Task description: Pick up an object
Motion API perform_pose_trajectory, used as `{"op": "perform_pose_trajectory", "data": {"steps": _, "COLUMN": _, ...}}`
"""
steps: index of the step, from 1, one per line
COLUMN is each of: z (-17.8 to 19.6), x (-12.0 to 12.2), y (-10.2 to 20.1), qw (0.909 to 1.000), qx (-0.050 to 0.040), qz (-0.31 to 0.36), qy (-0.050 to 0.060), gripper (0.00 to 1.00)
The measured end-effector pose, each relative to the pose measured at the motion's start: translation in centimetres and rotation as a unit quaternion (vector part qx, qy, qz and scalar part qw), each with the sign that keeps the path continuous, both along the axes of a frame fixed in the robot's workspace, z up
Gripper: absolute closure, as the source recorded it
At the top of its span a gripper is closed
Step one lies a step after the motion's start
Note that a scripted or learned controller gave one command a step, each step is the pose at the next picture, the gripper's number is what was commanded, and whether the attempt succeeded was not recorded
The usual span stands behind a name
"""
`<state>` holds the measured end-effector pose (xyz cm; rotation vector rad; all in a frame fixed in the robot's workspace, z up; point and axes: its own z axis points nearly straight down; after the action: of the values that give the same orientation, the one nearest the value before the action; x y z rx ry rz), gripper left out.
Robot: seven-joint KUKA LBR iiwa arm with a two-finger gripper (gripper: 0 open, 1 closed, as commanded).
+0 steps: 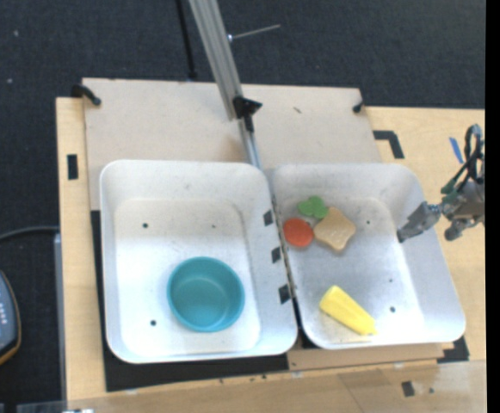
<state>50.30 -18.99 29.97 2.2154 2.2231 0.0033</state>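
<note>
As you look down from the near edge of the bench [77,377], you meet the left bin [129,188] first, and low in it sits a teal bowl [205,293], upright and open to the camera. Just beside it stands the right bin [430,299], the two touching along their inner walls. Nearest to you in that bin lies a yellow wedge-shaped piece [347,310], well apart from the other things. Further back you find three items bunched together near the bin's left wall: a red round piece [298,232], a tan piece shaped like a slice of bread [335,230] touching it on its right, and a green piece [312,206] just behind them. Level with that cluster, at the bin's right rim, you see the hand [417,222] reaching in from the right; nothing sits between its fingers, and you cannot tell whether they stand apart or together. Behind both bins a slanted metal rail [219,58] runs away from you.
</note>
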Motion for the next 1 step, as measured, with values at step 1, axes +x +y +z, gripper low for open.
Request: {"op": "perform_pose_trajectory", "data": {"steps": 1, "z": -0.01, "x": 0.00, "y": 0.00, "qw": 1.0000, "qx": 0.0000, "qz": 0.000, "qy": 0.000, "gripper": 0.00}}
